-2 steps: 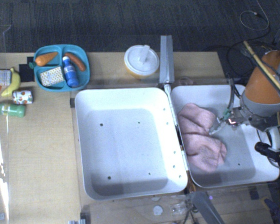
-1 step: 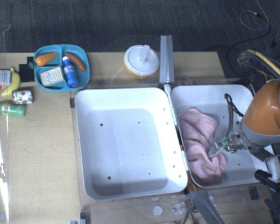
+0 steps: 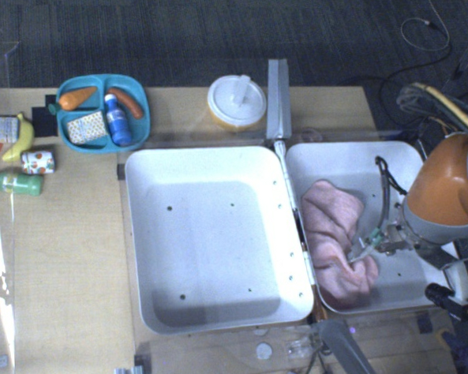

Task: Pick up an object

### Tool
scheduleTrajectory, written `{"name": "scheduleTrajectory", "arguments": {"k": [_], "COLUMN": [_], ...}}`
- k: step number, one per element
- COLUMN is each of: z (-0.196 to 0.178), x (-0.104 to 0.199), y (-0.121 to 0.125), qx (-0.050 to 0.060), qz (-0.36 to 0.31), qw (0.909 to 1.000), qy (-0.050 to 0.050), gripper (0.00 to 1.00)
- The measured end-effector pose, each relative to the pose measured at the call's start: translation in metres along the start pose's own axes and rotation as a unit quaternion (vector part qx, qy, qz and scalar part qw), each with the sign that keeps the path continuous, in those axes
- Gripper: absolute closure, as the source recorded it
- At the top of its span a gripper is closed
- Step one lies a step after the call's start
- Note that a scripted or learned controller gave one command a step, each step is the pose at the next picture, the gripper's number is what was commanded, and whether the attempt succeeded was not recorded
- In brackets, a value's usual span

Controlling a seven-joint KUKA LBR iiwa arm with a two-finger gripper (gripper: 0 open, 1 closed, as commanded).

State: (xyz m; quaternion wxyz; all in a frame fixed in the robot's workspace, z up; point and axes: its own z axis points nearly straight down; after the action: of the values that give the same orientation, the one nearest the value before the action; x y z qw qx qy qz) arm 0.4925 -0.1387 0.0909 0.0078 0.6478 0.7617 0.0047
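Gripper (image 3: 363,249) low in the right bin (image 3: 390,161), fingertips touching the pink cloth (image 3: 331,228) lying just left; finger spread cannot be told.

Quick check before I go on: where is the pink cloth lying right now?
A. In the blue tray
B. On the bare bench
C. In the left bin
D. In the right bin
D: the pink cloth lies crumpled against the left wall of the right bin, with the claw at its right edge.
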Motion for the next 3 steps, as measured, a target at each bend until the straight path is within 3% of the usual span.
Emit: {"name": "scheduleTrajectory", "arguments": {"k": [1, 2, 3], "z": [-0.013, 0.0, 0.001], "x": [0.0, -0.046, -0.047], "y": [0.004, 0.044, 0.043], "qx": [-0.005, 0.001, 0.001], "qz": [-0.002, -0.077, -0.076], "qw": [1.0, 0.9971, 0.9971], "qy": [-0.002, 0.0, 0.0], "gripper": [1.0, 1.0, 0.0]}}
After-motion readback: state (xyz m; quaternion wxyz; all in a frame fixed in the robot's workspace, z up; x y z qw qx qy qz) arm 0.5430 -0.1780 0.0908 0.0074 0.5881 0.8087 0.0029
